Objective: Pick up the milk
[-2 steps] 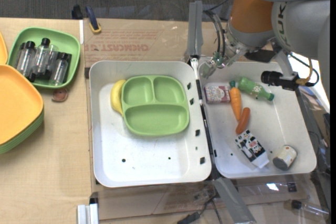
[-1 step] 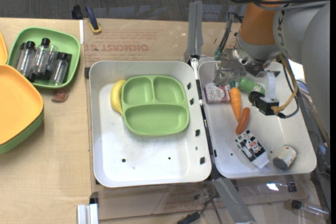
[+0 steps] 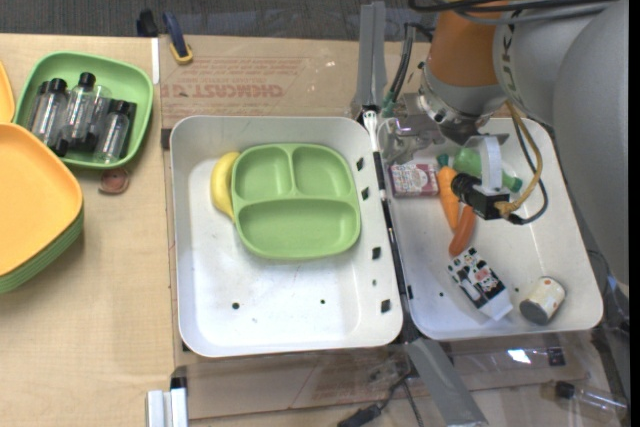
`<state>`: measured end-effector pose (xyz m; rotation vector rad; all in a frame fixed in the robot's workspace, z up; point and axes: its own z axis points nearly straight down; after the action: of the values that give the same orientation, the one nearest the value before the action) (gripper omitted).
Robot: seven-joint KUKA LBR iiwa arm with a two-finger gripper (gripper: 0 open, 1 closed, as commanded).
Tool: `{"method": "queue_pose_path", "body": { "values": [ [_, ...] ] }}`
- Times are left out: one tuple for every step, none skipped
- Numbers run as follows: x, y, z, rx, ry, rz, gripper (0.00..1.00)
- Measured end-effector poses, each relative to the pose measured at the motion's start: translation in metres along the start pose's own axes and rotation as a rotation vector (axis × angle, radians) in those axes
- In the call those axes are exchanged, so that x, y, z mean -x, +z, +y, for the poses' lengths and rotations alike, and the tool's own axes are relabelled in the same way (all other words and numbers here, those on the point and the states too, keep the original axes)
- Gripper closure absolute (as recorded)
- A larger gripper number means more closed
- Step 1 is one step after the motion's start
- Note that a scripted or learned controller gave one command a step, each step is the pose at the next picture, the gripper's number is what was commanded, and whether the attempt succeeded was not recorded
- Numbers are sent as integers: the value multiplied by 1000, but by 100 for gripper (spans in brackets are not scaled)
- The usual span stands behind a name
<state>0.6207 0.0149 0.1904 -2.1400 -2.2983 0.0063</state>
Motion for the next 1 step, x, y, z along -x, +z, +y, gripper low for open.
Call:
{"method": "queue_pose_path", "body": {
  "values": [
    [15, -23, 33, 5, -306, -1, 100]
  ]
}}
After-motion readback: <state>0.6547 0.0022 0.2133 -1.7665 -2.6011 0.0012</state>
